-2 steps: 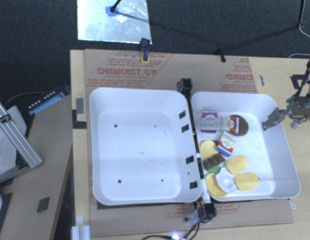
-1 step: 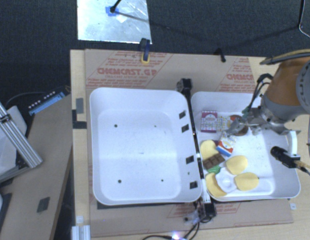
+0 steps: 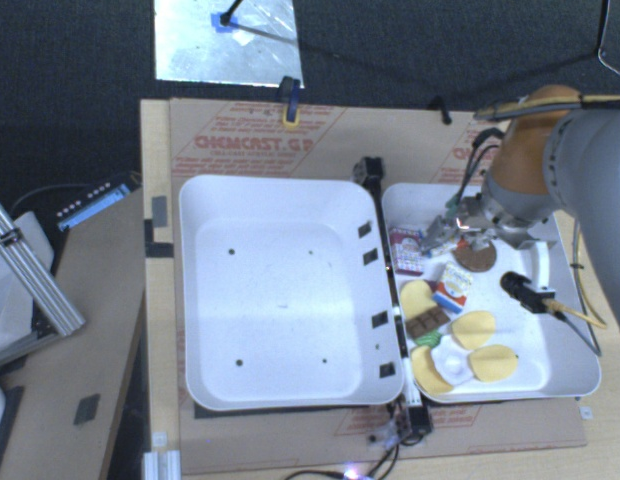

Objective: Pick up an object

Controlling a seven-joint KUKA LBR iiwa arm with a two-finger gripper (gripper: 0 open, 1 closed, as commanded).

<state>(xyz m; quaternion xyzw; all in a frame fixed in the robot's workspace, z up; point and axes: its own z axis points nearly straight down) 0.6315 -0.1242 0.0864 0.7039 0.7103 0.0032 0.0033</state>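
Note:
My gripper (image 3: 440, 233) hangs low over the back half of the right bin (image 3: 570, 368), with the grey arm reaching in from the right. Just left of the gripper lies a pink and white packet (image 3: 405, 249). A brown round disc (image 3: 477, 258) sits directly to the gripper's right, beneath the wrist. A small red, white and blue item (image 3: 450, 295) lies in front of it. Whether anything is in the gripper's grasp is not visible.
Toward the bin's front lie several yellow pieces (image 3: 473, 328), a brown chocolate bar (image 3: 425, 321) and a white item (image 3: 452, 364). The left bin (image 3: 195, 268) stands alongside, with black clips on the shared wall (image 3: 390, 268).

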